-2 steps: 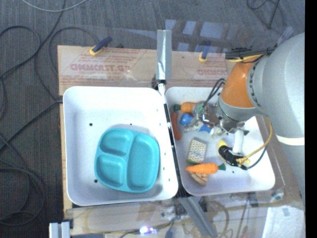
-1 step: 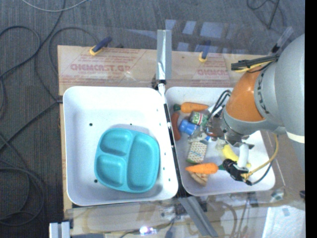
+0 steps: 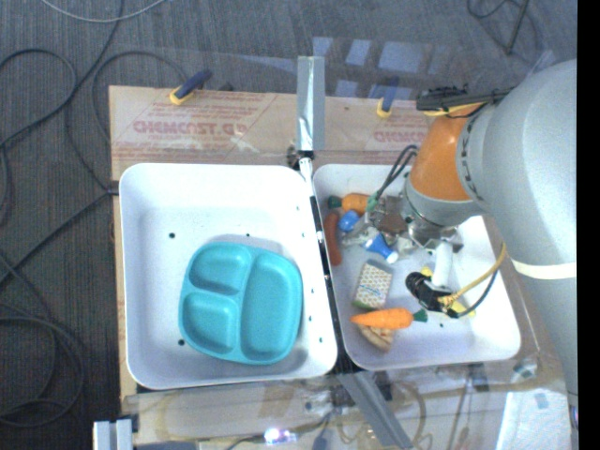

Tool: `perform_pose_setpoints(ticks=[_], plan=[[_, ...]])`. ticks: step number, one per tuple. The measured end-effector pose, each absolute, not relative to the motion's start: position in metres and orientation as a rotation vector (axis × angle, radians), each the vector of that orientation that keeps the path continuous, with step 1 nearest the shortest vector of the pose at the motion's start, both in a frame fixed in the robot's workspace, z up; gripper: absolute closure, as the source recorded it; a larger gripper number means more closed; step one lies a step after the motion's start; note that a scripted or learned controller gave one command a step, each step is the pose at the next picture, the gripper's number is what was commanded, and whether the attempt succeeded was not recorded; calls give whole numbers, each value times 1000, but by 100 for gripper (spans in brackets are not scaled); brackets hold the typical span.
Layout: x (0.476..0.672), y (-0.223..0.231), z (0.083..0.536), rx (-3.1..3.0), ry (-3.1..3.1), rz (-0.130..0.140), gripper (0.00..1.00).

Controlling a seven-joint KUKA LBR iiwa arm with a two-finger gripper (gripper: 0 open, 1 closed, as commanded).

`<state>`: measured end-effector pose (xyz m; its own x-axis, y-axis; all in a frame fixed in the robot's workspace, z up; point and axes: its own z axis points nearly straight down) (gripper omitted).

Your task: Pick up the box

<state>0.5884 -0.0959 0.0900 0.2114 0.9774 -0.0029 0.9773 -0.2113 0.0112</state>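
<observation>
The box [image 3: 373, 284] is small and flat with a speckled pale face, and it lies tilted in the middle of the right bin [image 3: 497, 340]. My gripper [image 3: 390, 227] hangs under the orange wrist band [image 3: 441, 162], over the upper middle of that bin. It sits above and slightly right of the box, with a small gap between them. A small blue and white piece [image 3: 380, 247] lies between the gripper and the box.
A toy carrot [image 3: 384, 319] lies just below the box, with a tan piece [image 3: 378, 337] under it. An orange piece [image 3: 354, 202], a blue piece [image 3: 349, 221] and a red-brown stick [image 3: 331, 237] crowd the bin's left wall. The left bin [image 3: 150, 204] holds a teal divided plate [image 3: 244, 300].
</observation>
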Motion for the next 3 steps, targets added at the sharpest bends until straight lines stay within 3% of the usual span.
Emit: perform_pose_setpoints(ticks=[1,2,3], plan=[[526,-105,91,2416,1991,12,0],[526,-105,99,2417,1991,10,100],[497,-40,231,2279,2163,-4,100]])
